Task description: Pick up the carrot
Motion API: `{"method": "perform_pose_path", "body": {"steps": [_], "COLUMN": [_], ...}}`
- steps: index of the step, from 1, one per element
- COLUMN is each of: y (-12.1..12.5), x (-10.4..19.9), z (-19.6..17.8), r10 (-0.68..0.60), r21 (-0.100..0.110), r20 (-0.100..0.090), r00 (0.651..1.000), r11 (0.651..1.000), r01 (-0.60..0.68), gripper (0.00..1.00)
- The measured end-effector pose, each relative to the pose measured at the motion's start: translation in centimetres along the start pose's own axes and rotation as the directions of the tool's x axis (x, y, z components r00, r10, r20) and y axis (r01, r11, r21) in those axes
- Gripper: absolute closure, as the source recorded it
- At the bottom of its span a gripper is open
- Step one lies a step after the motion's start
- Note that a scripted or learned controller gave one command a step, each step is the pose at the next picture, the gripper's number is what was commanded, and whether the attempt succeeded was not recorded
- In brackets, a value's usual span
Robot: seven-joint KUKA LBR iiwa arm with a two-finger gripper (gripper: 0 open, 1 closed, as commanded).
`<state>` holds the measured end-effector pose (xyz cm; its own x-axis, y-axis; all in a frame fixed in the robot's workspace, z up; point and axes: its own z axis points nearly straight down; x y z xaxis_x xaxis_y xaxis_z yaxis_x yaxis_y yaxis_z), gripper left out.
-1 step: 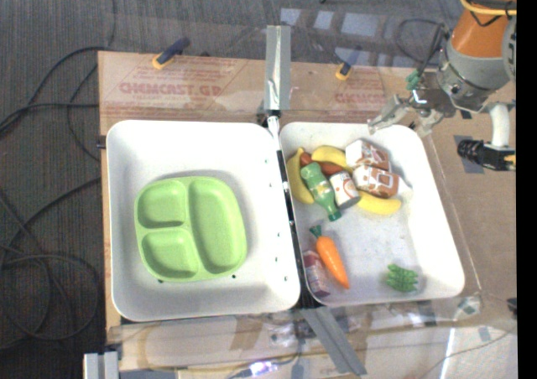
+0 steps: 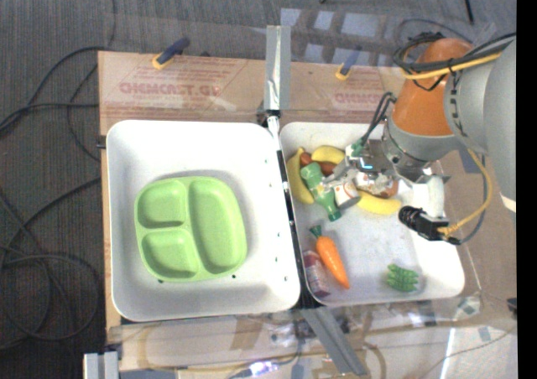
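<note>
Carrot (image 2: 332, 260) near right bin's (image 2: 436, 289) front-left edge, beside purple item (image 2: 313, 272) | gripper (image 2: 351, 189) over toy clutter at back, jaw state indiscernible | bare floor between carrot and green item (image 2: 402, 277)

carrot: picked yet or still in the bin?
In the bin. The carrot lies flat on the right bin's floor, leafy end up-left, apart from the end effector, which sits over the toy pile higher up.
</note>
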<state>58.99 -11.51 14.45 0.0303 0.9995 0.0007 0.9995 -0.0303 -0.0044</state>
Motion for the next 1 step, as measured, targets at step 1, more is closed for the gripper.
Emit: {"method": "perform_pose_path", "body": {"steps": [1], "y": [-4.40], "x": [0.79], "z": [5.58], "r10": [-0.018], "r21": [-0.013], "r20": [0.002], "r00": [1.000], "r11": [1.000], "r01": [0.018], "gripper": [0.00]}}
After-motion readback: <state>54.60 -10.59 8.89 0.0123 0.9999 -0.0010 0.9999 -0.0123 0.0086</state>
